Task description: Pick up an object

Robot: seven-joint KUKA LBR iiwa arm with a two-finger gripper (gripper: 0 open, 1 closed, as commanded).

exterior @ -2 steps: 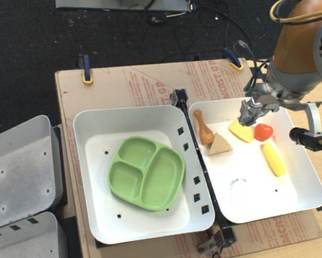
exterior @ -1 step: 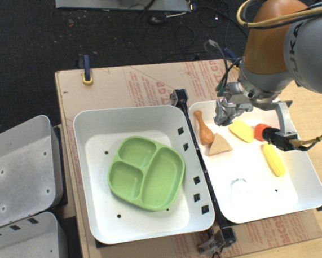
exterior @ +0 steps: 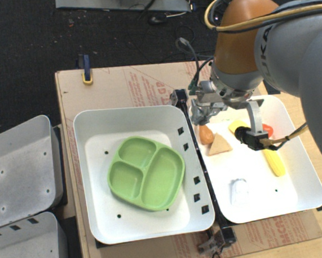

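Note:
In the right bin (exterior: 303, 197) lie a small orange egg-shaped thing (exterior: 206, 134), a tan wedge (exterior: 221, 144) touching it, a long yellow piece (exterior: 274, 162), a bit of red (exterior: 268, 128) and a pale whitish thing (exterior: 238, 188). My gripper (exterior: 204, 114) hangs over the bin's far left corner, just above and behind the orange thing. Nothing shows held in it. The wrist hides part of the yellow piece.
The left bin (exterior: 101, 216) holds a green divided plate (exterior: 147, 172). A black-clipped wall (exterior: 197, 167) separates the two bins. Both stand on a cardboard sheet (exterior: 128, 80). White lids (exterior: 17, 168) lie off to the left.

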